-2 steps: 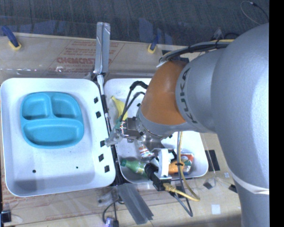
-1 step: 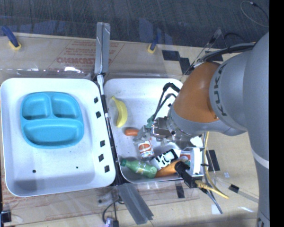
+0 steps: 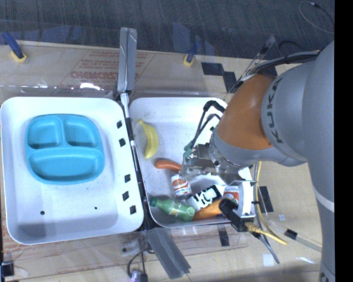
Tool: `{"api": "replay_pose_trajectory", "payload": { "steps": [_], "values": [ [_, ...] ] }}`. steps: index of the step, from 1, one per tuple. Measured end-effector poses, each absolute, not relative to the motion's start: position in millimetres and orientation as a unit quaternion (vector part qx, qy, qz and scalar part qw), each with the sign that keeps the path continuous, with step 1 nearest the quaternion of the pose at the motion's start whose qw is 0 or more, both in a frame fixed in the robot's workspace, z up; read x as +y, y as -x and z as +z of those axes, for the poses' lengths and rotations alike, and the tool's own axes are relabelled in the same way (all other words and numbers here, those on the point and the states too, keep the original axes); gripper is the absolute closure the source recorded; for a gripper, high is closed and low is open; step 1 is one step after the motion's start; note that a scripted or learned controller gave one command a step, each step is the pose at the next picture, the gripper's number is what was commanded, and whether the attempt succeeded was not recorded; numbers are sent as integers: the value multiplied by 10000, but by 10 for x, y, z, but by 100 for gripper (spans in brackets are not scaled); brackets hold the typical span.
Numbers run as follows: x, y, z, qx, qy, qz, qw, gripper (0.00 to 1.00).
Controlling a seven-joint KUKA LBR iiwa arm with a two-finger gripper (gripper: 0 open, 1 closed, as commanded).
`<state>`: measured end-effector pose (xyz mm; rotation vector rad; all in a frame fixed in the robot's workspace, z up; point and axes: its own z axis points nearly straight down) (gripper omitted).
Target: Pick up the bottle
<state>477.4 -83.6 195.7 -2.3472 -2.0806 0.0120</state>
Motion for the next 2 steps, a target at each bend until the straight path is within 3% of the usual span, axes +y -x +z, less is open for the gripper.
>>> {"api": "replay_pose_trajectory", "payload": {
  "steps": [1,2],
  "values": [
    [-836,-4775,1957,-6634,7483,38,23,0],
    [240,-4764,1885,-6641,7476,29,20,0]
  ]
}}
